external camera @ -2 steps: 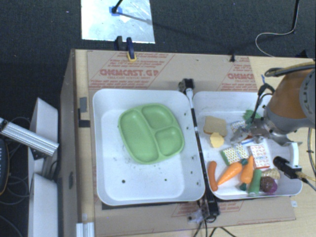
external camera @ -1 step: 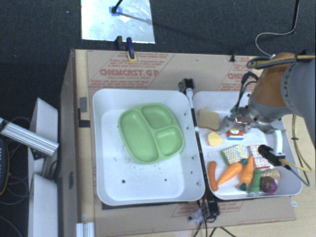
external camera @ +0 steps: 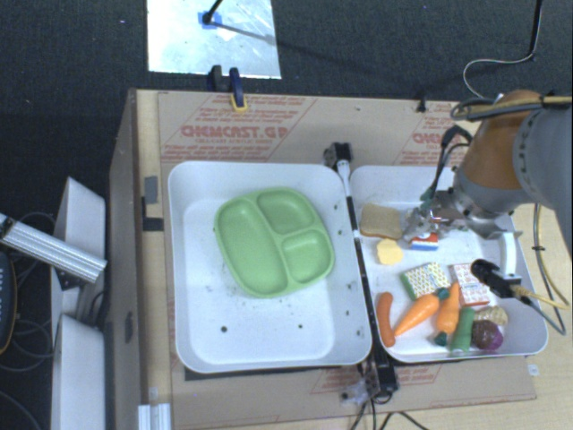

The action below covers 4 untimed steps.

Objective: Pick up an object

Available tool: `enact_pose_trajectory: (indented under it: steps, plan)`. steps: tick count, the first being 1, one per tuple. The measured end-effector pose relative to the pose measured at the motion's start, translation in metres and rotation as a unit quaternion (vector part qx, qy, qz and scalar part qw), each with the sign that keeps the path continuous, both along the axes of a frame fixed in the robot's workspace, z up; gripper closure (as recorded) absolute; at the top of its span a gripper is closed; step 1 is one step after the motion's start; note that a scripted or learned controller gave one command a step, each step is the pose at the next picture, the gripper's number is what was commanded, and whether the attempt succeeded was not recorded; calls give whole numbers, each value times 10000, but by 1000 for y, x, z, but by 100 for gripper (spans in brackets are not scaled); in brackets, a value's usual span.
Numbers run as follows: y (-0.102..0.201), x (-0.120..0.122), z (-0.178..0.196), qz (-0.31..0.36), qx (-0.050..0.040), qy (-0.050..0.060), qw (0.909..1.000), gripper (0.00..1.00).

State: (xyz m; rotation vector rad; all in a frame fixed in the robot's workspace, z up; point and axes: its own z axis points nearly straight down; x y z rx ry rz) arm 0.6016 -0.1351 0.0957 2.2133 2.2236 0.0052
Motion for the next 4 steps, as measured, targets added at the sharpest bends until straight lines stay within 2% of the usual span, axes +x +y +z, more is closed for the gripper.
enact_pose_trajectory:
  steps: [1, 2, 3, 4]
  plan:
    - [80, -59, 186, -1, 3, 3, 10000, 100]
    - [76, -115, 154, -13, 3, 25, 10000, 100]
    - [169, -115, 150, -2, 9, 21, 10000, 100]
    - [82, -78, 135, -18, -3, 22, 10000, 100]
